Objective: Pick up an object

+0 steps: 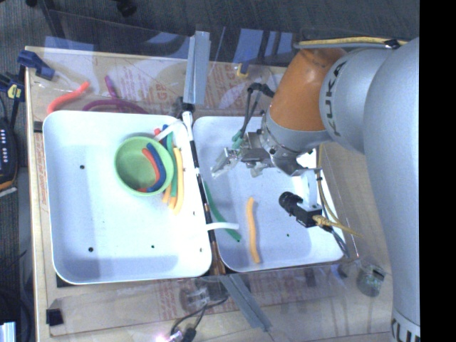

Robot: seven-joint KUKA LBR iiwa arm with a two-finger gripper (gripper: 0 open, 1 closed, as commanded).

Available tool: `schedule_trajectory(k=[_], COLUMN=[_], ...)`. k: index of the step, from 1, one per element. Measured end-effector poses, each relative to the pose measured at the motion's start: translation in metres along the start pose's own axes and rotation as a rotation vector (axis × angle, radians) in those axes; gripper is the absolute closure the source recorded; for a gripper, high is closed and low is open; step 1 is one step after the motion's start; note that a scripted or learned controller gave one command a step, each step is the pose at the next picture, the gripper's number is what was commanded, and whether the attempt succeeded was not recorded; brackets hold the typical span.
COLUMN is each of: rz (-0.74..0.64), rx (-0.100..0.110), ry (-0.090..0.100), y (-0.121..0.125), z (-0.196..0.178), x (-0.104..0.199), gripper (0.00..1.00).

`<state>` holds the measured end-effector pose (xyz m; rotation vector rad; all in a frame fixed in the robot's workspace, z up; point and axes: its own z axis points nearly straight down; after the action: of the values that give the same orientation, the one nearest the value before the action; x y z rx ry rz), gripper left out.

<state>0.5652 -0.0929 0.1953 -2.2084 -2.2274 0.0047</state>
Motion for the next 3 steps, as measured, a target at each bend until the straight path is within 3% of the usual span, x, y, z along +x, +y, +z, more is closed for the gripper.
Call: schedule_trajectory(k=[1,2,3], rz=[-0.097,-0.093,-0.099], rx=[-0.001,-0.008,-0.005], ry=[-0.001,-0.003,-0.004], y=[-0.027,-0.054,-0.054], z=[0.061,0.103,0.093], x=[-0.045,-0.061,-0.061], gripper=[0.0,0.0,1.0])
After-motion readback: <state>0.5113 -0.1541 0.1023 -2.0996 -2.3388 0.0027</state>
